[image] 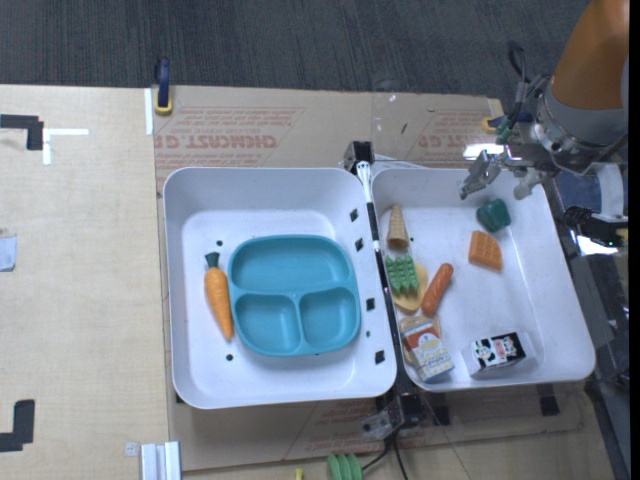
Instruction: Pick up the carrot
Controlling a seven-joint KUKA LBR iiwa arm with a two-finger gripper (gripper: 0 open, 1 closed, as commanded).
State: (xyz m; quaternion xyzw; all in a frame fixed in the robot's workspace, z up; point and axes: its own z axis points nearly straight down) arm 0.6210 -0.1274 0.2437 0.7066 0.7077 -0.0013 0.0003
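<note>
The carrot (218, 299) lies in the left bin (190, 200), lengthwise along the left edge of the blue divided tray (296, 295), just beside it and perhaps touching, its green top pointing toward the bin's far wall. The tray takes up most of that bin's floor, so the carrot sits in the narrow strip between the tray and the bin's left wall. Well away from the tray, over the far right corner of the right bin (555, 298), hangs the gripper (492, 176); how wide its fingers stand cannot be told, and nothing is seen in them. Just below it in that bin are a dark green piece (493, 214) and an orange wedge (485, 251). Nearer the tray, along the wall between the bins, lie a cone (398, 227), a green ridged item (402, 273), an orange sausage-like piece (436, 288), a small carton (428, 350) and a black-and-white box (497, 352).
</note>
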